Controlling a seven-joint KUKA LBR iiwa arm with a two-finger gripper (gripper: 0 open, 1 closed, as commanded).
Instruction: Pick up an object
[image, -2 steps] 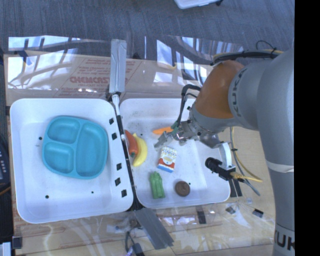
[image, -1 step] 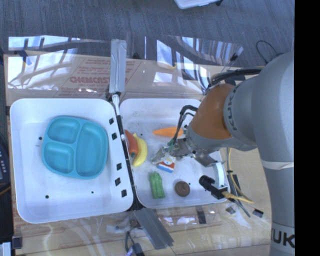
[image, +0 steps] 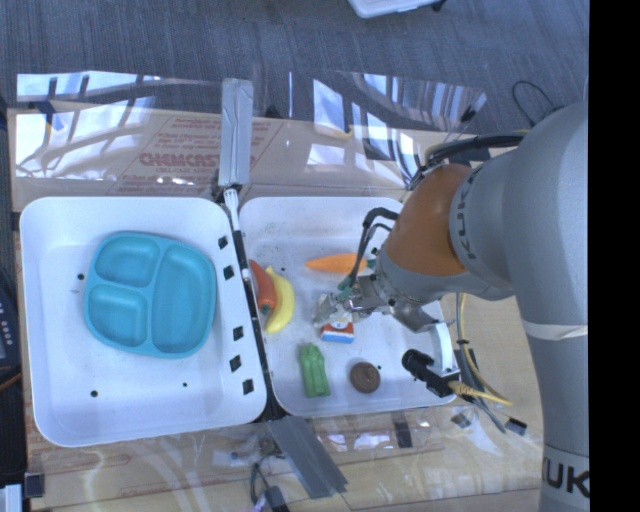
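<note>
Far to my left, beyond the banana (image: 281, 305), lies the blue plate (image: 150, 293); I can't tell whether my claw (image: 340, 308) is released or clenched. It hangs right over the small red-white-blue block (image: 338, 331), so I judge this the reaching step. Next I need a straight descent; the block's long axis runs roughly left-right.

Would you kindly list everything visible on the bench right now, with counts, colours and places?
Bins: 2, white, side by side on the bench.
Tray: 1, blue, three compartments, left bin.
Banana: 1, yellow, right bin by the divider.
Red piece: 1, red-orange, beside the banana.
Carrot: 1, orange, right bin, upper middle.
Green piece: 1, green, right bin, near edge.
Disc: 1, brown, right of the green piece.
Small toy: 1, white, red and blue, under the gripper.
Gripper: 1, metallic, over the right bin.
Arm: 1, grey with orange band, from the right.
</note>
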